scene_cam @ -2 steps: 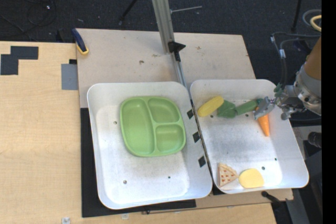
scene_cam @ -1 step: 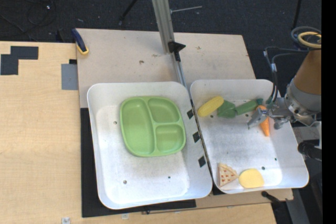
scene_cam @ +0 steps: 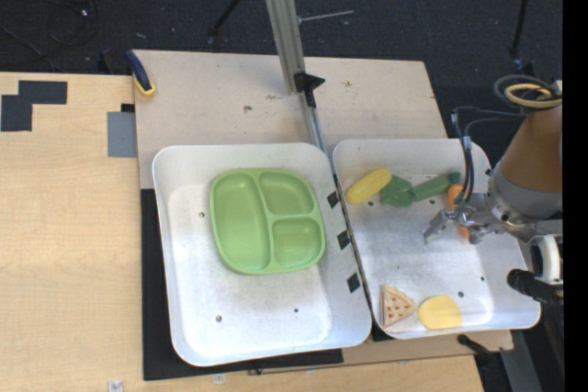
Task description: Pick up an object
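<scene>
My gripper (scene_cam: 455,228) hangs open low over the right bin (scene_cam: 478,319), near its right wall. Nothing sits between its fingers. Just behind it lies a green toy vegetable (scene_cam: 415,190) with an orange end (scene_cam: 455,194). A yellow corn cob (scene_cam: 367,185) lies to the left of that, near the bin's back left. A pizza slice (scene_cam: 397,305) and a yellow rounded piece (scene_cam: 440,313) rest side by side at the bin's front edge.
The left bin (scene_cam: 188,289) holds a green divided plate (scene_cam: 267,221). A metal post (scene_cam: 283,23) stands behind the bins. The ridge where the two bins meet (scene_cam: 342,229) carries black clips.
</scene>
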Robot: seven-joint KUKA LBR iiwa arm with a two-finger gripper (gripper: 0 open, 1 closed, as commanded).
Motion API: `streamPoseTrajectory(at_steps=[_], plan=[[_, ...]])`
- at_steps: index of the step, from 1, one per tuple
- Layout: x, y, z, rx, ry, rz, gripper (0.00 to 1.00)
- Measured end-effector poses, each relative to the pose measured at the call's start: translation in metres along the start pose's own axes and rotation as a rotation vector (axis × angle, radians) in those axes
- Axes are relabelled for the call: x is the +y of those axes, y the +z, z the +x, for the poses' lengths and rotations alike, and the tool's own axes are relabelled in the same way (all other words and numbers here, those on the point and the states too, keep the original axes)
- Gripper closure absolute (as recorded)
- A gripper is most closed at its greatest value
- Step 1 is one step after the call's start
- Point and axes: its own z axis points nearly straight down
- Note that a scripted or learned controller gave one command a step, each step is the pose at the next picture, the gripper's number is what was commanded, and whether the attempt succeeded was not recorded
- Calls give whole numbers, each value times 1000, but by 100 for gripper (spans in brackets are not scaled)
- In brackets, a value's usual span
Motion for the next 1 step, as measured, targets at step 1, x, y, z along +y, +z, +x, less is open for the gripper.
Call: streamPoseTrajectory(at_steps=[1], plan=[[1, 23, 0, 0, -1, -5, 0]])
